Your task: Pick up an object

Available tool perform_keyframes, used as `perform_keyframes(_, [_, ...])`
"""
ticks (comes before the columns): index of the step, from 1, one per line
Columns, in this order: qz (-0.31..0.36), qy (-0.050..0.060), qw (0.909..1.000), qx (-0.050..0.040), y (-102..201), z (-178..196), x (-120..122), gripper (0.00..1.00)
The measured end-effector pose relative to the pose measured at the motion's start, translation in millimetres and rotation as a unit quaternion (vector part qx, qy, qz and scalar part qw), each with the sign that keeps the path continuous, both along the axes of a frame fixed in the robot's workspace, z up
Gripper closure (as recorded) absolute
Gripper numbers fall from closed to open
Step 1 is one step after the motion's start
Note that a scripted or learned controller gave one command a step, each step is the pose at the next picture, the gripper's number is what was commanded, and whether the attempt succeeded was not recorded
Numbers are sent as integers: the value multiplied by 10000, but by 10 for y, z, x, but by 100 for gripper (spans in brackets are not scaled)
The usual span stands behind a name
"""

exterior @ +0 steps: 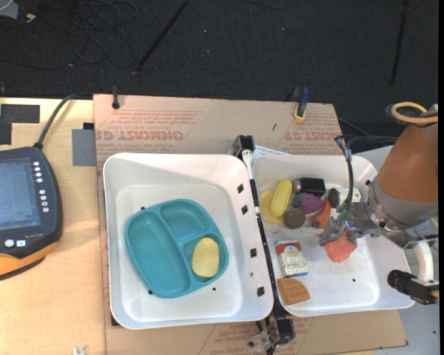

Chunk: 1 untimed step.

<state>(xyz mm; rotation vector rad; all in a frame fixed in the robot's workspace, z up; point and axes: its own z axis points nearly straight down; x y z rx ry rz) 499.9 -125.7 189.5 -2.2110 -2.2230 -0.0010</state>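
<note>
At right of centre, the gripper [339, 231] sits over a red object [341, 250] in the right bin [370, 291]; whether it grips cannot be told.

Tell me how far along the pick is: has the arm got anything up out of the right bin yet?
Done: the arm has reached into the right bin, with the gripper low over the red object. In hand: nothing clearly; I cannot tell whether it grips that piece. Left: a firm grasp and the lift. The yellow corn and small carton lie untouched, as does the teal tray in the left bin.
</note>
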Motion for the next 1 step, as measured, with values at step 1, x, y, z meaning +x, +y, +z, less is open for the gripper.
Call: perform_keyframes(1, [16, -10, 10000, -7, 909, 134, 168, 100])
